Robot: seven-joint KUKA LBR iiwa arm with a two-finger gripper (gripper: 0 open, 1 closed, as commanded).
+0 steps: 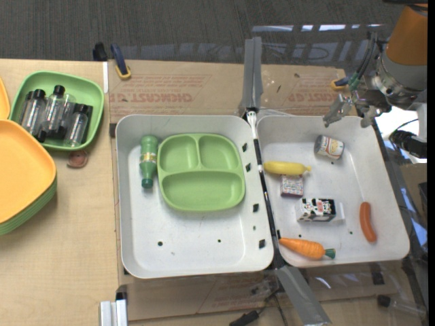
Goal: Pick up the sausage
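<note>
sausage [368,221]: lower right of right bin [387,182], lying loose, untouched
gripper [351,111]: upper right, above bin's far edge, fingers spread, nothing held
reason: approach not started

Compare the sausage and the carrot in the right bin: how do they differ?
The sausage is plain orange-red all over; the carrot is brighter orange with a green stem end. The sausage is rounded at both ends, while the carrot tapers to a point. The sausage lies nearly along the bin's right wall; the carrot lies crosswise along the near edge. Both are long, lie flat in the right bin and are clear of the gripper.
</note>
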